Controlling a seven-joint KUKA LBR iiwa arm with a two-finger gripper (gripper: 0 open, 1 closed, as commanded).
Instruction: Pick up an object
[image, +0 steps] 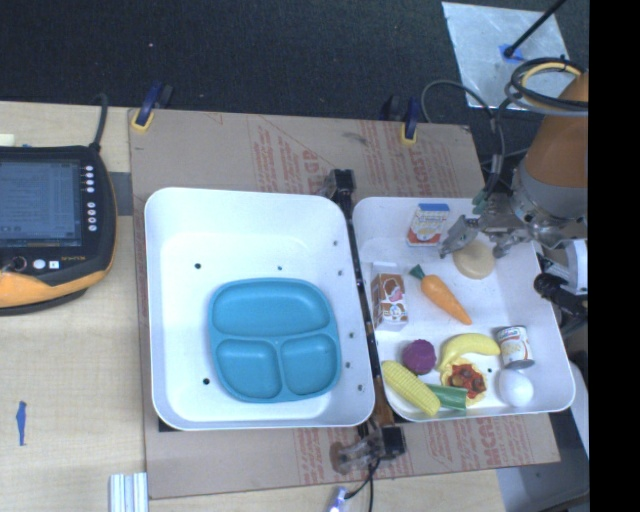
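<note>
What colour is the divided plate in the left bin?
Light blue; the divided plate shows plainly in the camera view, lying in the white left bin.

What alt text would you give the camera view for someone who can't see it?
A grey arm's tool hangs over a round tan object in the right white bin, which also holds toy food, including an orange carrot and a yellow corn cob. The left white bin holds a blue divided plate.

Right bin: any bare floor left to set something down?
Little. The right bin has bare floor in its upper-left corner, bordered by the milk carton and snack packet. The front is crowded around the corn, banana and egg. Left bin: bare floor borders the blue tray. The end effector hangs over the right bin's upper right.
</note>
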